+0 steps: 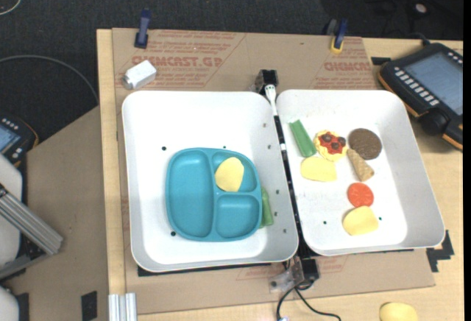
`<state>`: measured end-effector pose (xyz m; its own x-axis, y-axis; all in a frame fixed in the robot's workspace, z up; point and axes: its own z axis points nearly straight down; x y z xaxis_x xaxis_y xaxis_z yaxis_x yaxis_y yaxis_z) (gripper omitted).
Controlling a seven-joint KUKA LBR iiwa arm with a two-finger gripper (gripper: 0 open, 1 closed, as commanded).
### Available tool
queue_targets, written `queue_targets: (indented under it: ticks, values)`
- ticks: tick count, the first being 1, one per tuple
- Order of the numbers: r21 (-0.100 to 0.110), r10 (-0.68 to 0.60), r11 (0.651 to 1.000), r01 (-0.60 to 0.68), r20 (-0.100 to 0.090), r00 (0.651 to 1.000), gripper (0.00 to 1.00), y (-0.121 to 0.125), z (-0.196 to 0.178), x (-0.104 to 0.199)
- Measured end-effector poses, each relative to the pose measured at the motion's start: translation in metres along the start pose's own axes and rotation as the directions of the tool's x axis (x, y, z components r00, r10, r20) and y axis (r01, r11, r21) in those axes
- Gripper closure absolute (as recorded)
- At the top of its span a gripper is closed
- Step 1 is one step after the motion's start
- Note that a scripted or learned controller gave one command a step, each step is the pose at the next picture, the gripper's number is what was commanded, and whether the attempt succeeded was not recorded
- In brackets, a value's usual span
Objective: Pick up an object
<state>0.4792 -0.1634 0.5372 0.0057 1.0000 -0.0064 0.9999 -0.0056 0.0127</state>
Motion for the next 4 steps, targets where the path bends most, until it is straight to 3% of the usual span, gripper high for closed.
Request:
queue_targets:
  ticks: [1,2,3,4]
  values:
    - [0.022,-0.005,1.0,0.005,-0.009,1.0,1.0,-0.001,0.095,0.017]
    - [-0.002,-0.011,1.0,0.011,-0.005,1.0,1.0,0.0,-0.004,0.059]
    - [0.025,-0.006,1.0,0.006,-0.009,1.0,1.0,-0.002,0.115,0.074]
    - [-0.004,-0.01,1.0,0.01,-0.005,1.0,1.0,0.0,-0.006,0.103]
